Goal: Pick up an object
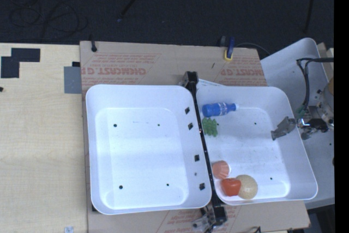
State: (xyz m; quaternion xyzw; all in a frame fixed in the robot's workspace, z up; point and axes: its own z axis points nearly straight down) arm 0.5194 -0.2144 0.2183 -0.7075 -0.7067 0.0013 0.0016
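Observation:
The right bin (294, 172) holds several small objects. A blue bottle (218, 109) lies on its side near the bin's back left corner, and a small green piece (210, 127) lies just in front of it. At the front left sit a pale orange ball (220, 168), a red object (230, 186) and a cream ball (247, 186), close together. My gripper (282, 129) is low over the bin's right side, well apart from all of them, with nothing seen in it.
The left bin (98, 117) sits beside the right one, with a black divider (197, 133) between them. Both rest on a cardboard sheet (136, 65). Cables and the arm's wrist (313, 123) stand at the right edge.

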